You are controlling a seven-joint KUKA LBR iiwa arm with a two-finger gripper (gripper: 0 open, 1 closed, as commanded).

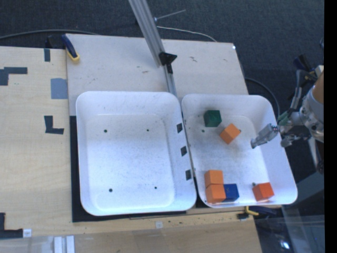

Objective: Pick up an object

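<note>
the gripper [263,136] hovers over the right bin [274,115], its opening impossible to tell. just left lies a tilted orange cube [230,133] beside a green cube [212,118]; it looks light and rigid, best pinched across flat opposite faces.

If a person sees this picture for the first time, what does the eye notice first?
The coloured blocks in the right bin: a green block and an orange block near the back, more orange ones and a blue block at the front. Then the end effector reaching over that bin's right side.
</note>
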